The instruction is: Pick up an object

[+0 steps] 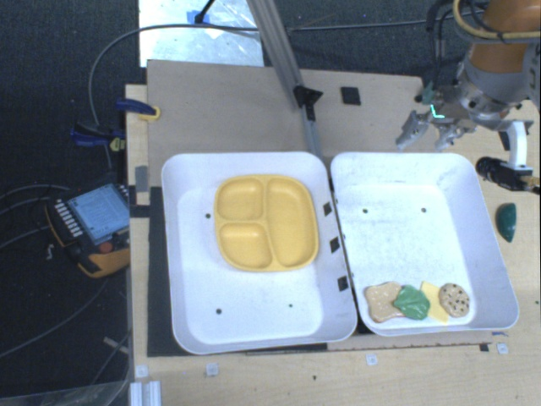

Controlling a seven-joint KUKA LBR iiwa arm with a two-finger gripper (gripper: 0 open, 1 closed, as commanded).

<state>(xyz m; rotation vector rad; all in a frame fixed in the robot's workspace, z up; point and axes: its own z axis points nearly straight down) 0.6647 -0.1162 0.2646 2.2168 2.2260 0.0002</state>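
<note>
Hovering arm [494, 32], fingers [412, 131] above right bin [482, 184].

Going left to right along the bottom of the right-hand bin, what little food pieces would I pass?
Tan bread-shaped piece → green leafy piece → yellow slice → round speckled cookie

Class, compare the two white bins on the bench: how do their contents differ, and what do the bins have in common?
The left bin holds one large yellow divided plate near its middle; the right bin holds four small food pieces clustered at its near edge. The arm's tool hovers by the right bin's far rim, not the left bin's. Both are shallow, white and similar in size.
</note>
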